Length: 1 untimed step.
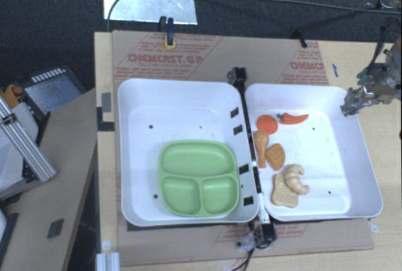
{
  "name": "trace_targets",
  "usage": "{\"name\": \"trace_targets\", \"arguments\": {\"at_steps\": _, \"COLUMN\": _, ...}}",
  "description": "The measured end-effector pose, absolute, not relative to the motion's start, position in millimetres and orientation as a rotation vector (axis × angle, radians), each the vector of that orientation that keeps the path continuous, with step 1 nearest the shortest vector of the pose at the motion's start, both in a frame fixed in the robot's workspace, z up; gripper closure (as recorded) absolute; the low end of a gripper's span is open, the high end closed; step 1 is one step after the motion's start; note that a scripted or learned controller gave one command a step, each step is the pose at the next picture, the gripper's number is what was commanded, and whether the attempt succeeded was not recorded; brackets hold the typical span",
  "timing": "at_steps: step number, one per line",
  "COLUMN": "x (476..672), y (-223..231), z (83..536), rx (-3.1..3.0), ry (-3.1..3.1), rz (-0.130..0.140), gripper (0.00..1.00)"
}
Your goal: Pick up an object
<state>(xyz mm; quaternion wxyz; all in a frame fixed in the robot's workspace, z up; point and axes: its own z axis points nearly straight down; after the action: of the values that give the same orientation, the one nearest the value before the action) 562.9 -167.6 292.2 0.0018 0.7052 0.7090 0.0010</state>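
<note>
Camera view, from above at a slant: two white bins sit side by side on the bench, on a cardboard sheet (207,53) w/ red print. My gripper (353,102) hangs at the right bin's (352,156) far right corner, just over the rim, at the pic's right edge. It's small and partly cut off here, so I can't tell how the hand stands, and I see nothing held in it.

Right bin holds all the small stuff, bunched along its left side, next to the divider where the bins meet. Near the far left corner: an orange-red round piece (267,124), and just right of it a red chili pepper (294,117), lying roughly parallel to the far wall. Below the round piece, an orange carrot-like piece (260,145) lies along the left wall; just beside it a tan-orange waffle-ish chunk (275,156). Toward the near left corner: a beige croissant shape (295,178) touching or overlapping a flat beige slab (282,194). Right half of that bin's floor is bare white. All of these are well apart from my gripper.

Left bin (144,106) carries a green divided plate (198,176), three compartments, sitting toward the near right corner, close to the divider.

Black clips (237,130) run along the seam btw the bins. A yellow clamp (169,34) grips the cardboard's far edge.
</note>
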Motion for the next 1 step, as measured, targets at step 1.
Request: {"name": "trace_targets", "arguments": {"at_steps": 1, "x": 571.4, "y": -115.3, "z": 291.4, "rx": 2.21, "ry": 2.231, "rz": 0.004, "gripper": 1.0}}
